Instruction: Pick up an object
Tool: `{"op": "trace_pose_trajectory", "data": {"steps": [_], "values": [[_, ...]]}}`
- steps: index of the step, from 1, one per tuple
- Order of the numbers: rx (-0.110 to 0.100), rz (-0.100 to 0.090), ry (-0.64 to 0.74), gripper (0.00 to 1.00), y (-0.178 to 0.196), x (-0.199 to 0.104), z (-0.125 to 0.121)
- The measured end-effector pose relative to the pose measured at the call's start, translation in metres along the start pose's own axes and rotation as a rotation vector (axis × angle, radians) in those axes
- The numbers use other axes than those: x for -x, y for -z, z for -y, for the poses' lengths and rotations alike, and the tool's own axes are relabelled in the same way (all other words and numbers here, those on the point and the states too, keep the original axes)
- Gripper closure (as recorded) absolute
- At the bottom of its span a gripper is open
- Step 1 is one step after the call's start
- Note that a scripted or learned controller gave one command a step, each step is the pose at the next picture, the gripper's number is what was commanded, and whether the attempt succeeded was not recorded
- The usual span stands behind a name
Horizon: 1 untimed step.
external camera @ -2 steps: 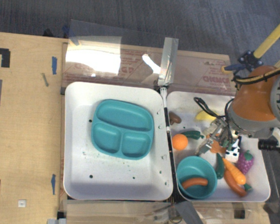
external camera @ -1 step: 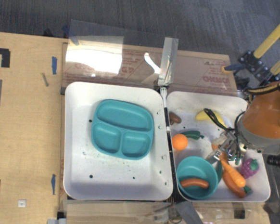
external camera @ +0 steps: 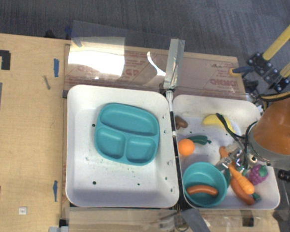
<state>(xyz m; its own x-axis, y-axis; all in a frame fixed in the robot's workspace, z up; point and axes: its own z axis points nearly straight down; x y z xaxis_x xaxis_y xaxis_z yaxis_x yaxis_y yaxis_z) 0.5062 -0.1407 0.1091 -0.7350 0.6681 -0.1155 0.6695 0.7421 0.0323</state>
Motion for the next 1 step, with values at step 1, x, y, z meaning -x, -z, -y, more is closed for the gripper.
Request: {"op": "trace_pose_trajectory", "data": {"steps": [1], "values": [[-0.019,-0.043,-0.152,0.0,-0.0097,0.0072,0.0106]]}}
